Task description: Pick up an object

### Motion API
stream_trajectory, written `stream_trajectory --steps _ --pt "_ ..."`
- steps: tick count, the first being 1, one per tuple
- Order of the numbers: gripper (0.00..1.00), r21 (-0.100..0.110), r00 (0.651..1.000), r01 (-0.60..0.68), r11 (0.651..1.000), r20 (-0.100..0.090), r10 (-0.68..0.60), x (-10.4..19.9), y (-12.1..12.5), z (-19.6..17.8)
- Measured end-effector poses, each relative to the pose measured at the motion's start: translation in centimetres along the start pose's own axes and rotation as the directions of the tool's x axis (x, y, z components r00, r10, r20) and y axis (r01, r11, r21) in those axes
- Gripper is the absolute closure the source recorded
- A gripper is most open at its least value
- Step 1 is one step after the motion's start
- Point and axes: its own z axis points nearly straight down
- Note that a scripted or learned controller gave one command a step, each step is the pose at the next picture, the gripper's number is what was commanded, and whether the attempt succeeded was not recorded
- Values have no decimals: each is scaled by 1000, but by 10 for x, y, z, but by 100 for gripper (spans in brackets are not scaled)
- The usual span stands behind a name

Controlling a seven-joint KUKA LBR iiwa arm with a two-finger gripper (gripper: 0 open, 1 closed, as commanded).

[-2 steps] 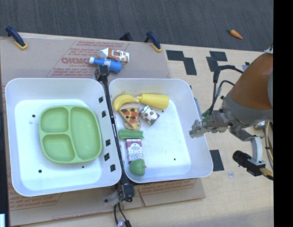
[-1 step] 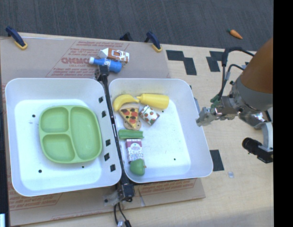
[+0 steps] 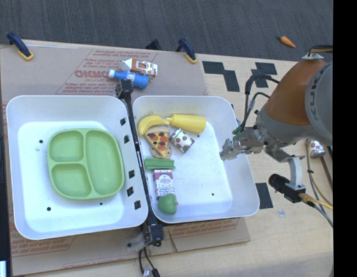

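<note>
Camera view, cardboard-covered bench (image 3: 80,77), grey carpet (image 3: 109,10)

The things I might pick all crowd the left side of the right bin (image 3: 239,154), near the frame's centre; a yellow banana (image 3: 150,123) curves at the top, just beside a yellow bottle (image 3: 188,122) lying on its side; below them a pizza slice (image 3: 160,143) and a small patterned cube (image 3: 181,141); lower, a flat green piece (image 3: 159,164), a red carton (image 3: 164,184), then a green fruit (image 3: 167,203) at the bin's bottom corner.
</note>
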Motion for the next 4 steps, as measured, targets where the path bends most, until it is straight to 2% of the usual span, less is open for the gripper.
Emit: stream_trajectory --steps 1,2,3,4 --pt "100 -7 1000 0 1000 3 0 1 75 -85" --pt "0 -4 1000 0 1000 2 0 1 74 -84" --pt "0 2 1000 0 1000 -1 0 33 -2 43" --pt "0 0 1000 0 1000 0 0 1 -25 103"
